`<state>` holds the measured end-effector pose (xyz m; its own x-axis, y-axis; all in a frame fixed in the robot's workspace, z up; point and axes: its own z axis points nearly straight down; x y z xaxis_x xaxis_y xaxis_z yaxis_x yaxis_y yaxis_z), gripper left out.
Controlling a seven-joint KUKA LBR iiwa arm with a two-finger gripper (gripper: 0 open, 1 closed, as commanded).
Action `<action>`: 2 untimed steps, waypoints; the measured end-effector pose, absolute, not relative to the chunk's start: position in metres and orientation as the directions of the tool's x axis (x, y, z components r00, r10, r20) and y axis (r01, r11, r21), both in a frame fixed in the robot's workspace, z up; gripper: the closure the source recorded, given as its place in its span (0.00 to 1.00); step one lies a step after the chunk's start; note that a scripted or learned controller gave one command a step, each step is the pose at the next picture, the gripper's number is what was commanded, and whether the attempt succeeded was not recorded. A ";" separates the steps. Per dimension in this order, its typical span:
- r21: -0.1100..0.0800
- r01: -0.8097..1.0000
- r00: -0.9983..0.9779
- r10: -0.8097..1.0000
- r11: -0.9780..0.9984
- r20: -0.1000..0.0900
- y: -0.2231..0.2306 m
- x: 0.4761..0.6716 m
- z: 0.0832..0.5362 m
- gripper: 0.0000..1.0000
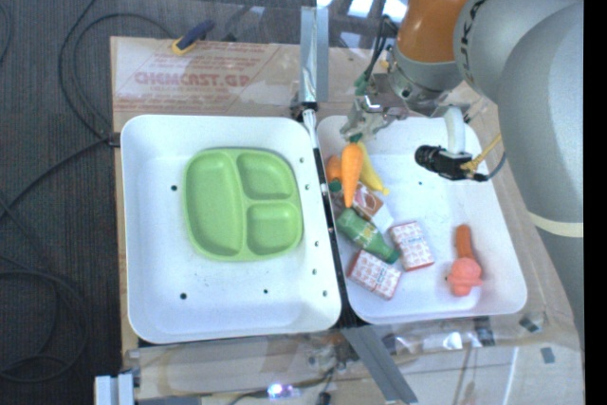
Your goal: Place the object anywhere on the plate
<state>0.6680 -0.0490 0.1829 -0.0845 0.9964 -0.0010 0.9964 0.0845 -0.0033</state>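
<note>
Gripper (365,120), state indiscernible, poised just above toy carrot (350,172) in right bin (493,299); green plate (244,204), left of the carrot, bare. Placement not yet begun.

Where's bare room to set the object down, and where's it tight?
The plate, with three bare compartments, sits in the left bin with bare white floor all round it. The right bin is crowded along its left side, around the carrot and cartons.

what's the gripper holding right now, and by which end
The gripper sits right over the top end of the carrot in the right bin, but an actual hold cannot be told.
</note>
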 end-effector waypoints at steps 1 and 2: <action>-0.005 0.996 -0.085 0.996 0.085 0.000 -0.048 0.668 0.191 1.00; -0.003 0.974 -0.228 0.974 0.228 0.000 0.028 0.668 0.183 1.00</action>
